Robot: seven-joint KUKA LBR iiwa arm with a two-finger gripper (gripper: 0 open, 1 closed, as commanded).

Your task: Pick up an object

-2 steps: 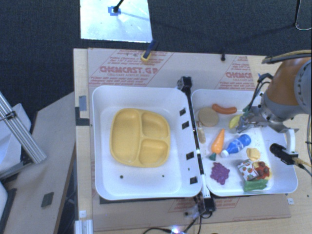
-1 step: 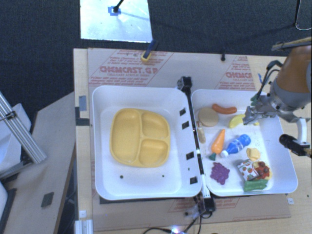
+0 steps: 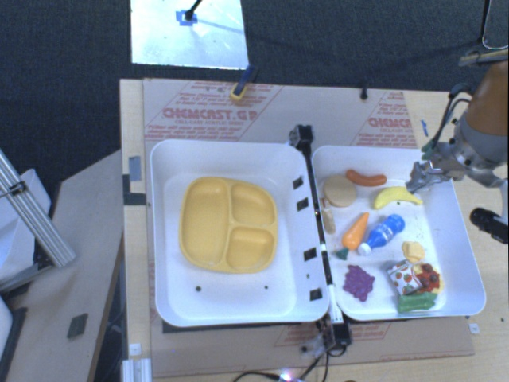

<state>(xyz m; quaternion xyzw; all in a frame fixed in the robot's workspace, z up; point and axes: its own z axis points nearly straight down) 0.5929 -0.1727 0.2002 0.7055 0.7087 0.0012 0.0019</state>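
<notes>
- Two shallow white bins sit side by side on a bench (image 3: pixel 262 118) covered with pinkish printed board; dark carpet lies beyond it.
- Left bin (image 3: pixel 167 213) holds a yellow divided tray (image 3: pixel 229 223).
- Right bin (image 3: pixel 461 237) holds the toys: a sausage (image 3: pixel 366 179), a tan round bun (image 3: pixel 339 191), a banana (image 3: pixel 397 198), a carrot (image 3: pixel 355 231), a blue bottle (image 3: pixel 382 235), purple grapes (image 3: pixel 359 282) and a mixed cluster near the front right corner.
- Entering from the right, the arm (image 3: pixel 487 126) shows its orange band.
- The gripper (image 3: pixel 421 176) hangs over the right bin's far right part, just beside the banana's upper end; nothing shows between its fingers, and how far they are spread I cannot tell.
</notes>
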